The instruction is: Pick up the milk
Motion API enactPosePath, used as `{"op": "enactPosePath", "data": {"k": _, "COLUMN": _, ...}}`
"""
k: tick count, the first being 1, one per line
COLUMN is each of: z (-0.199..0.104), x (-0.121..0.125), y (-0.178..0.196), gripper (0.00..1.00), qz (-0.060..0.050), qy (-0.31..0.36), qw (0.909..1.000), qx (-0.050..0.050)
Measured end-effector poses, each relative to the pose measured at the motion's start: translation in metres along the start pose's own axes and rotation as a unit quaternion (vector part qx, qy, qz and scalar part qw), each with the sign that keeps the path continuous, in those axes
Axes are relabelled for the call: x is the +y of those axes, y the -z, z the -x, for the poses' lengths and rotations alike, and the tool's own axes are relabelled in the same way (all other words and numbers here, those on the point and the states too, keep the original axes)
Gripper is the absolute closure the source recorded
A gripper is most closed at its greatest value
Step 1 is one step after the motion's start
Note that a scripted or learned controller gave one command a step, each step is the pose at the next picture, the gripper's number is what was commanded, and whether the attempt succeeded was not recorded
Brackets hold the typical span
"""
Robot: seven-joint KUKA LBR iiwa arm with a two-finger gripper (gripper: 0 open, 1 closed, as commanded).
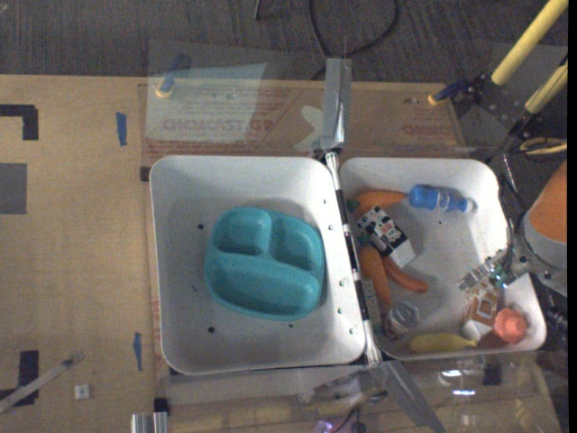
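Reaching for the milk point(382, 230) is the job now, and it is not done yet. The milk is a small carton with black and white cow spots. It lies tilted on its side in the right bin point(451, 171), close to the wall that the two bins share. It rests on top of two orange carrots point(389, 273), so it may wobble when pushed.

The gripper point(494, 272) is at the far right side of the same bin, well apart from the milk. It hangs near an orange cup point(509, 325) and a small brown box point(482, 307).

To do this well, I think the arm should cross the bin toward the shared wall, stop right over the carton, and turn so the jaws close across its thin sides. It should come straight down and stay off the blue bottle point(439, 198) and the wall.

The jaws are too small and blurry here. I cannot tell how wide they are, and I cannot see anything between them.
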State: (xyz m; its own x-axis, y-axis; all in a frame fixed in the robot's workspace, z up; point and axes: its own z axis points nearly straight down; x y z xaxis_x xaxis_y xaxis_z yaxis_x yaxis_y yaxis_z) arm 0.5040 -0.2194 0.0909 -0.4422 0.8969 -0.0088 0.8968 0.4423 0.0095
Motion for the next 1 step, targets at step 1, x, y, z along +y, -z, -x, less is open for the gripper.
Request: {"op": "enactPosePath", "data": {"k": 1, "z": 0.0003, "x": 0.0002, "y": -0.0002, "gripper": 0.0, "qz": 0.0, "qy": 0.0, "qw": 1.0, "qx": -0.001}}
